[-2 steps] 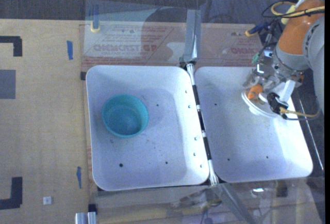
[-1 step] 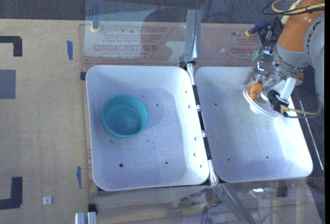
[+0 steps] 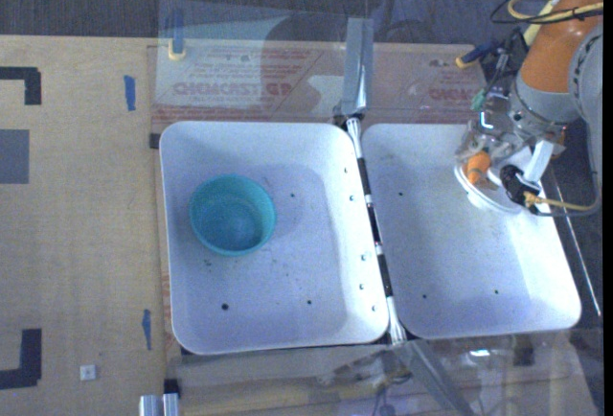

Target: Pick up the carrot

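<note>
A small orange carrot (image 3: pixel 476 165) shows at the tip of my gripper (image 3: pixel 479 161), over the upper right part of the right bin (image 3: pixel 460 289). The fingers are shut on the carrot, and only a short orange piece of it sticks out between them. The gripper hangs from the grey arm with the orange band, which comes in from the right. The rest of the carrot is hidden by the gripper body.
A teal bowl (image 3: pixel 232 215) stands in the left bin (image 3: pixel 278 309), towards its left side. A metal divider (image 3: pixel 369 213) runs between the two bins. A clear plastic wall (image 3: pixel 259 69) stands behind them.
</note>
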`<move>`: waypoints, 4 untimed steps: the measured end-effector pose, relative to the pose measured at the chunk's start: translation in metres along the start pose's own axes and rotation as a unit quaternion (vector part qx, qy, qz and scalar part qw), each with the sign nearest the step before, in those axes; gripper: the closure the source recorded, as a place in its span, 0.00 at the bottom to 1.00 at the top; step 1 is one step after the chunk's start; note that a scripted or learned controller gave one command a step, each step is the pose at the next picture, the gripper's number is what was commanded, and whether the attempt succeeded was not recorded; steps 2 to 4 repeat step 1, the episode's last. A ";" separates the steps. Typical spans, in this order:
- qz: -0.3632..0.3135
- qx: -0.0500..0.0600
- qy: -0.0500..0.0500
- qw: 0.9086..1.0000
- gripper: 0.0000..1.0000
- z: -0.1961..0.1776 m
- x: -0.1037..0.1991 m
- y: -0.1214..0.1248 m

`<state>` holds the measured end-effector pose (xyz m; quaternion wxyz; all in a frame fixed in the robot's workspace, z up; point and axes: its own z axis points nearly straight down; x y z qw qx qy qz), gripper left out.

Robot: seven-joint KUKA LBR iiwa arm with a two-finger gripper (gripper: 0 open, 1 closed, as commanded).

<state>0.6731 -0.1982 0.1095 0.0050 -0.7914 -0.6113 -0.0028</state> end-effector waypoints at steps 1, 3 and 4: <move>-0.036 0.000 -0.005 0.999 1.00 -0.060 -0.005 -0.063; -0.036 0.000 -0.005 0.999 1.00 -0.060 -0.005 -0.063; -0.036 0.000 -0.005 0.999 1.00 -0.060 -0.005 -0.063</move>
